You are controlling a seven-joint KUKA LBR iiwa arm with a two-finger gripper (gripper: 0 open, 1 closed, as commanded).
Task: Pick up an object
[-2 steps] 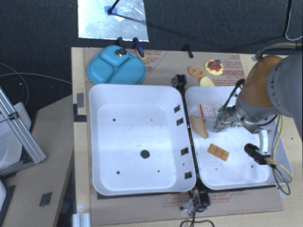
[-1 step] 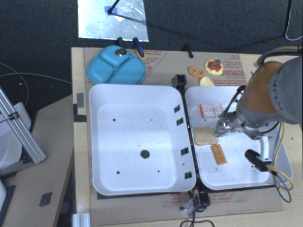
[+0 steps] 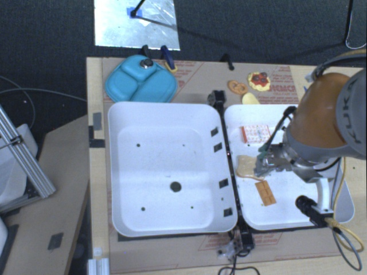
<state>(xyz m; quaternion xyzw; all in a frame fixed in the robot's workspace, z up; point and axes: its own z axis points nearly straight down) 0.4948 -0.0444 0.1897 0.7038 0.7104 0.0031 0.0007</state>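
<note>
At the near edge of the tabletop [image 3: 172, 256] a tangle of cables and a small clamp sit below the seam between the two bins. In the right bin [image 3: 287, 219], an orange-brown rectangular piece [image 3: 265, 192] lies flat toward the front, and just beyond it a pale tan piece [image 3: 246, 167] rests on the floor, its right side covered by the hand [image 3: 265, 166]. The hand reaches down onto that tan piece, but its tips are dark and crowded under the wrist, so whether they are apart or together is not clear. The grey arm [image 3: 327, 119] with its orange band hides much of the bin's right half. Farther back lies a white card with red print [image 3: 254, 133]. The left bin [image 3: 166, 171] shows a dark round spot. Beyond the bins, a blue lidded tray [image 3: 141, 80], a yellow piece, and small toy foods sit near the tabletop's far edge
</note>
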